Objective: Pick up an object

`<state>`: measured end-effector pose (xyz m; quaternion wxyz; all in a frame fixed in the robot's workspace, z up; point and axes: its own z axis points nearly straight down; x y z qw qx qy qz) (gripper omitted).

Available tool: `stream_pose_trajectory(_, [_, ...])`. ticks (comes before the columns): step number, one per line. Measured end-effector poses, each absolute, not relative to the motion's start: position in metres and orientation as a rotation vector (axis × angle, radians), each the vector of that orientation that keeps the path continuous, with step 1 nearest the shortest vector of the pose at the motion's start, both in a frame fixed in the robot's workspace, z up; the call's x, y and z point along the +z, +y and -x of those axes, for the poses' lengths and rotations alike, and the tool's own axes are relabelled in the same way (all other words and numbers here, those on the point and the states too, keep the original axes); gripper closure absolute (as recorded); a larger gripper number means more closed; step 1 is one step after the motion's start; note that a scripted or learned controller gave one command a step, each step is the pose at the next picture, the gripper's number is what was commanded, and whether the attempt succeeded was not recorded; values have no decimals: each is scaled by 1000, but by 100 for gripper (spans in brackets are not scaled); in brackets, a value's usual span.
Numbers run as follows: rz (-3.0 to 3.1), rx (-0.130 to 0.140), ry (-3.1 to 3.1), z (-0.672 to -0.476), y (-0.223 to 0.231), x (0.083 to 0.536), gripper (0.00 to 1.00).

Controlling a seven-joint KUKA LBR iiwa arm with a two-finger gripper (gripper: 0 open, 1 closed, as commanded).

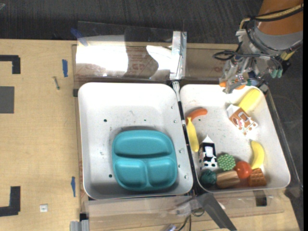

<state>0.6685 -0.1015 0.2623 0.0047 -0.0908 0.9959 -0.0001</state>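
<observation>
Camera view shows my gripper (239,79) above the far corner of the right bin (281,174); I cannot tell if it is open or closed. A yellow toy (250,100) lies just below it, long side slanting toward me. A small box (242,119) touches that toy. More toys crowd the near end. A teal tray (143,160) sits in the left bin (89,129).

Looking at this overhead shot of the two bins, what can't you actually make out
Camera view:
- Gripper fingers: too small and blurred against cabling to tell their state.
- Arm: cut off by the top edge.
- Toys clustered in the right bin near corner overlap, hiding each other's edges.
- Teal tray underside: hidden by the tray itself.
</observation>
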Motion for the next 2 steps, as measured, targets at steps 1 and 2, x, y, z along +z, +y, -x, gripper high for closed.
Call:
stream_pose_trajectory(1, [507, -3, 3088, -667, -106, 283, 100])
stream_pose_trajectory(2, [758, 0, 3043, -618, -91, 263, 100])
